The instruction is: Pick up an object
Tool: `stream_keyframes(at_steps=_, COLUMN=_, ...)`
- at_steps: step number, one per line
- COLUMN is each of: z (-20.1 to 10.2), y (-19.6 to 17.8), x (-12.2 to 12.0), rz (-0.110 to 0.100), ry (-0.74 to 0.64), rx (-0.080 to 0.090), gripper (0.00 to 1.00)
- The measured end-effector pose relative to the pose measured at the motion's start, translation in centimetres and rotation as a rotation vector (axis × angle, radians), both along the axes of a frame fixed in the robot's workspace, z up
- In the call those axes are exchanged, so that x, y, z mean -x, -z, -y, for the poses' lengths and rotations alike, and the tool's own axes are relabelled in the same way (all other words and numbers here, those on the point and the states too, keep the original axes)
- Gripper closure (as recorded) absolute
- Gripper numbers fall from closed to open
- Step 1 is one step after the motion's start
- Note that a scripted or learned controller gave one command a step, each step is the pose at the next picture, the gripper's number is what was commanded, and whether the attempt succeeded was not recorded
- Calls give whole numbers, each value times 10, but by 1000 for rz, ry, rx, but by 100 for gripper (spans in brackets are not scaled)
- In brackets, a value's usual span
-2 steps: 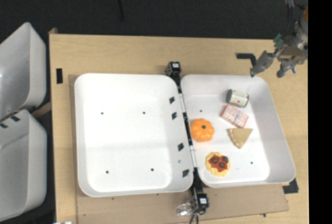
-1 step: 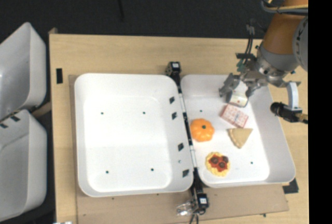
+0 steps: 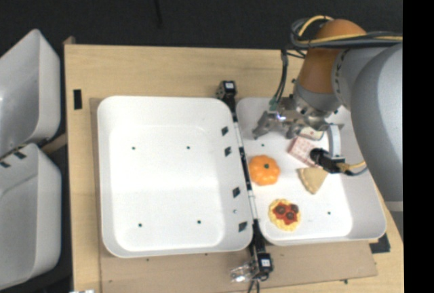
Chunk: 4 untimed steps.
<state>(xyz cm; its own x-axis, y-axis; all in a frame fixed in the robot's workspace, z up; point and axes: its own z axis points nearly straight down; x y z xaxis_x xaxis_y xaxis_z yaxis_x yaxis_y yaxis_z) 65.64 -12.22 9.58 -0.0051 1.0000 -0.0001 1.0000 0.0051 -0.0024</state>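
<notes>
Red-dotted toy pizza [image 3: 285,214] lies nearest in the right bin [image 3: 339,225], then an orange toy pumpkin [image 3: 264,170] and tan wedge [image 3: 312,180]; farthest, the gripper [image 3: 274,123] hangs spread, grasping nothing. Descending there risks closing on bare floor.

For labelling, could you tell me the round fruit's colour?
Orange, with a green stem, in the camera view.
</notes>
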Motion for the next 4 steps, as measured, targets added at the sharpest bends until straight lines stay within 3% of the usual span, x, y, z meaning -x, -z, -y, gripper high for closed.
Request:
stream_keyframes(at_steps=1, z=-11, y=-259, x=16, rz=21, ry=1, rx=3, gripper=0)
stream_keyframes(at_steps=2, z=54, y=-48, x=17, rz=-7, ry=9, rx=2, gripper=0)
stream_keyframes(at_steps=3, z=11, y=-3, x=-5, rz=2, ry=1, rx=1, gripper=0)
stream_keyframes(at_steps=4, z=-78, y=-113, x=-12, rz=13, ry=-4, rx=-2, gripper=0)
